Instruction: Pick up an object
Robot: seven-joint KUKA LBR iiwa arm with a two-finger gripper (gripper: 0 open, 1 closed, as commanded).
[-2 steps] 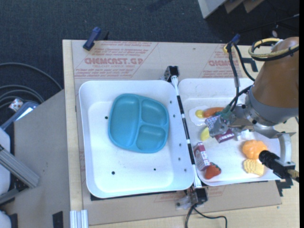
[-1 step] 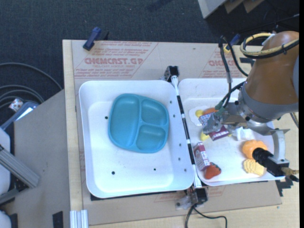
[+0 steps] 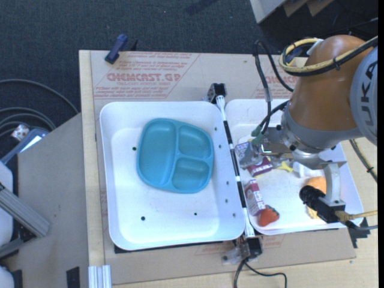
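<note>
Orange-banded, the arm hangs low over the right bin [image 3: 360,206], its gripper [image 3: 262,150] above a cluster of wrappers [image 3: 249,158] near the divider; finger state cannot be told. The approach appears underway; next comes a straight descent onto one item

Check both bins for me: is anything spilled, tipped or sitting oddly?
Nothing looks spilled or broken. The blue divided plate lies flat in the left bin, slightly skewed to the bin's edges. The right bin holds a loose clutter of small items, including a wrapped packet and a red piece near its front-left corner.
</note>
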